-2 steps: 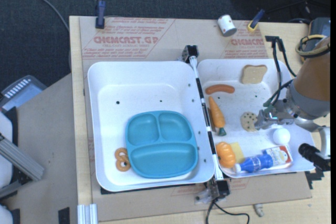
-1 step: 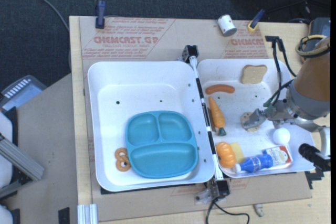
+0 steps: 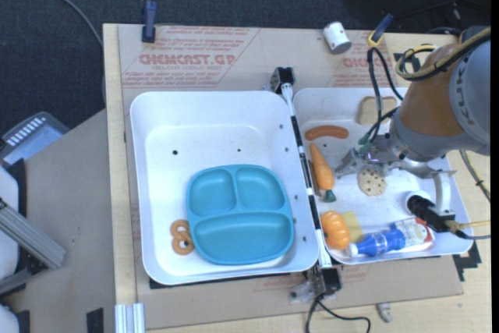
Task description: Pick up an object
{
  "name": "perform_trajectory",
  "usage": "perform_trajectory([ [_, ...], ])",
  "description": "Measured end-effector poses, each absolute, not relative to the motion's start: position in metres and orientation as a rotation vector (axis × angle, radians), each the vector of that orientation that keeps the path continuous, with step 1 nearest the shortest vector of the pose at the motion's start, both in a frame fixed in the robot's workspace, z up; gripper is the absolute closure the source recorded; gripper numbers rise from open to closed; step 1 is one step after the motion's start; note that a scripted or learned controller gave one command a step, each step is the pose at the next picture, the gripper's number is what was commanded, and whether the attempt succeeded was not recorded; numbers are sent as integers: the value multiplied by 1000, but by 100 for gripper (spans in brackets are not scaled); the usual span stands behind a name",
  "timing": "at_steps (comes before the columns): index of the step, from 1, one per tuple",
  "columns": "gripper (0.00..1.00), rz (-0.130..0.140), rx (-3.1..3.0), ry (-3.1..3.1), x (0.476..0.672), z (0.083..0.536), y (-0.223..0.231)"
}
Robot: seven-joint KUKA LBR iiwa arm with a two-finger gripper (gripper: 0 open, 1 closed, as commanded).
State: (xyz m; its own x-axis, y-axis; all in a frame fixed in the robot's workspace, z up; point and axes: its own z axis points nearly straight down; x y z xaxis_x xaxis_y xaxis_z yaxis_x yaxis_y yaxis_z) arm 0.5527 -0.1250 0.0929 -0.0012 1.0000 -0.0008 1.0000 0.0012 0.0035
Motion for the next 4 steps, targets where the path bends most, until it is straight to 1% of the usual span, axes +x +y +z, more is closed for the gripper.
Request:
perform_trajectory([
  [1,0,8,2213,2215,526,88,-146],
  [2,0,0,2220,2220,558,129,-186],
  [3,0,-2,2224,2221,486,84,-174],
  [4,0,1,2219,2221,550,85,-171],
])
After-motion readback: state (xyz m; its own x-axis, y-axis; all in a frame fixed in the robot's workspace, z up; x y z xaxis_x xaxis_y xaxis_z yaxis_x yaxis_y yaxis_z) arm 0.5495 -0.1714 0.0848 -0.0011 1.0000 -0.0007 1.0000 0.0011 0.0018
